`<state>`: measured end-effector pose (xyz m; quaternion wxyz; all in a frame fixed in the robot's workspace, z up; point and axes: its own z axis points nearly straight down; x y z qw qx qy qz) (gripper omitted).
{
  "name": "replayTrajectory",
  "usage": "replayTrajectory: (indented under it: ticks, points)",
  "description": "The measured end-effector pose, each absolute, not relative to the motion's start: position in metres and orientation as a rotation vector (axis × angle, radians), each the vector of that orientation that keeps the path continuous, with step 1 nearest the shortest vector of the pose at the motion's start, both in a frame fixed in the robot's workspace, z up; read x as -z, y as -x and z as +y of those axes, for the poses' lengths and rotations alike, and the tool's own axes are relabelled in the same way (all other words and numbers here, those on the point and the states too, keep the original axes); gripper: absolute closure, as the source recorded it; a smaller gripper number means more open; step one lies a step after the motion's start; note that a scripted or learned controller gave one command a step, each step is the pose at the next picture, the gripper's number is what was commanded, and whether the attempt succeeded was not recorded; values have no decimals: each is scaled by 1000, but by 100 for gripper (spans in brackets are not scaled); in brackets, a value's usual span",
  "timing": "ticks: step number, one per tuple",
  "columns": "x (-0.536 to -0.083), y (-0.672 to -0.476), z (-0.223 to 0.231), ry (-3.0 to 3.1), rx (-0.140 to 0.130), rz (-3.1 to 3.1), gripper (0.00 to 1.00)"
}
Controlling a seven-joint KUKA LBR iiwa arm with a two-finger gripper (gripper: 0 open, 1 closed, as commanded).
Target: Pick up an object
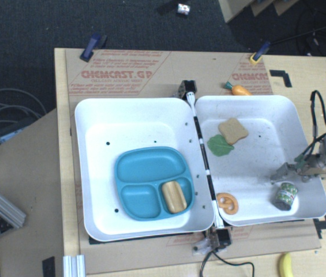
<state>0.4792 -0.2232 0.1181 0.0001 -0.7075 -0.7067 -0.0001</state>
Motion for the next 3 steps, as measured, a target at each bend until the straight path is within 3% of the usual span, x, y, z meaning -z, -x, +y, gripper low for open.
replayTrajectory:
  ticks: [1,2,3]
  points:
    - [-182,-485,-207,2223,1,-2224,0]
    - [-104,-479,-223,2220,0,-2220,0]
    - [-256,-487,-209,2223,1,-2224,0]
